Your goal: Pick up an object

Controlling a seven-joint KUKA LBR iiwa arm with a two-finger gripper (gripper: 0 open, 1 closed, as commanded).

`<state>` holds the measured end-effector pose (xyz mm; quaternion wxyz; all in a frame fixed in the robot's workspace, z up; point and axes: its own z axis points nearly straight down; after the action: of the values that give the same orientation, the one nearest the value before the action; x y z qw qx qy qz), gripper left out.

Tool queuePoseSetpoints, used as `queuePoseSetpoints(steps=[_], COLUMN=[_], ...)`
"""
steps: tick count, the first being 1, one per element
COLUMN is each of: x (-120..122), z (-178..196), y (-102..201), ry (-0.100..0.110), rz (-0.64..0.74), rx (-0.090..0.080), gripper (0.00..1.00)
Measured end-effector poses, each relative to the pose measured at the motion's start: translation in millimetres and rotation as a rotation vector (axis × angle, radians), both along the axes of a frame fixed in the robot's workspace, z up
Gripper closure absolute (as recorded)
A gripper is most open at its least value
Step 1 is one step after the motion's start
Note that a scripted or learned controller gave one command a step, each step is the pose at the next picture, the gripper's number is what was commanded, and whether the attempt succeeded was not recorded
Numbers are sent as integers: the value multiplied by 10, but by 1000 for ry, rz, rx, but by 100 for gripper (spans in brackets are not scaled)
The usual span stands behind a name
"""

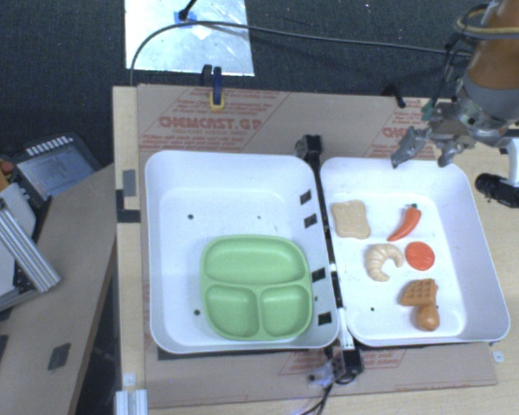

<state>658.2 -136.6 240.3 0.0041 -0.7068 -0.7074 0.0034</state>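
In the lower right of the frame, the right bin (pixel 480 258) holds small toy foods: a waffle piece (pixel 420 293), a croissant (pixel 382 261), a tomato slice (pixel 419 255), a carrot (pixel 406 223) and a toast (pixel 352 220). They look light, stiff and a little smooth; the croissant seems easiest to take across its middle. At upper right, the gripper (pixel 426 150) hangs over the bin's far rim, fingers spread apart, nothing between them.
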Motion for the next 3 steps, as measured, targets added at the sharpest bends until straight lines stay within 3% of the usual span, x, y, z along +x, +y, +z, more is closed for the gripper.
queuePoseSetpoints(steps=[1, 3], x=[22, 15], z=[83, -933], y=[3, 104], ry=[-12, -10], rz=[2, 2], rx=[-2, -1], gripper=[0, 0])
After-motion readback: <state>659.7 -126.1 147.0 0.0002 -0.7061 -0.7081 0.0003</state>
